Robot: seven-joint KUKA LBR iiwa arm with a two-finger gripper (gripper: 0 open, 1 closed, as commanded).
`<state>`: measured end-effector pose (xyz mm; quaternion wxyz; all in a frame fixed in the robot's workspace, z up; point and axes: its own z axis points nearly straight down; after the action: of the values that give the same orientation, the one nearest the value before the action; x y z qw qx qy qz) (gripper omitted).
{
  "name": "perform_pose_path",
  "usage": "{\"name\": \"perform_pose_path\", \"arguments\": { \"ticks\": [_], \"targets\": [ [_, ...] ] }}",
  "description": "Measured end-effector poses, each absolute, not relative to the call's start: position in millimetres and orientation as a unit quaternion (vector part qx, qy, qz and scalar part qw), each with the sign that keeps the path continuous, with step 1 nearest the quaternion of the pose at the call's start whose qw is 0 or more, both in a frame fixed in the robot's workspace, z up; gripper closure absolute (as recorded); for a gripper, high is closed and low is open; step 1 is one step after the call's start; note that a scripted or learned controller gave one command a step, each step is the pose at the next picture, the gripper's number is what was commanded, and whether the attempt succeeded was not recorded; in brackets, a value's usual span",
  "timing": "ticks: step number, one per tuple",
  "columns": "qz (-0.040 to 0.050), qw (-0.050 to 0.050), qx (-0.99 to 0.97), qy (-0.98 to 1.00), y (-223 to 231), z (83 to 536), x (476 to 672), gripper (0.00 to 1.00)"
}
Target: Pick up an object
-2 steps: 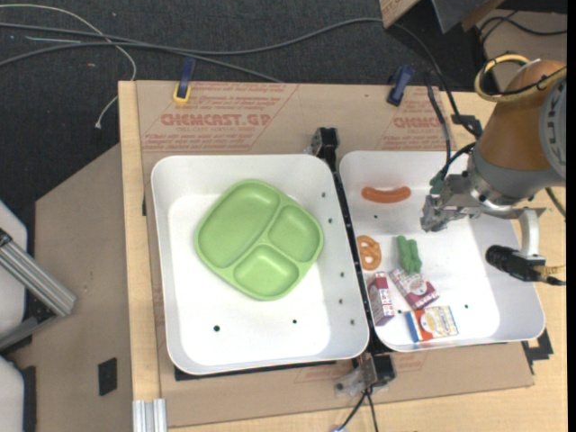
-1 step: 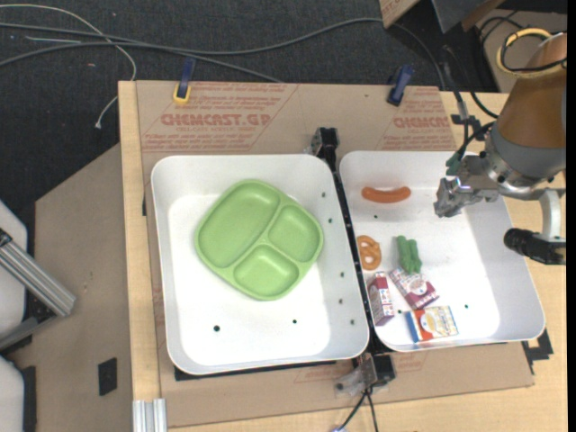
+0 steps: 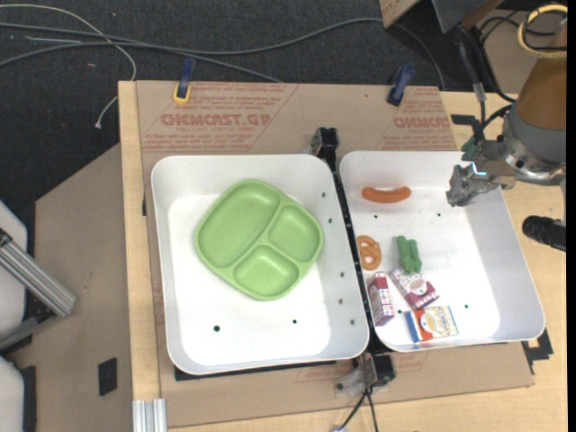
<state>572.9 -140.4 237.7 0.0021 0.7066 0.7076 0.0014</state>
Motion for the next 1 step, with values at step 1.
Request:
{"name": "perform_pose_path", "arguments": {
  "ticks": [1],
  "targets": [
    [0.0018, 0.000, 0.705, 0.710, -77.9, 241.7, 582.7, 1.00]
  ]
}}
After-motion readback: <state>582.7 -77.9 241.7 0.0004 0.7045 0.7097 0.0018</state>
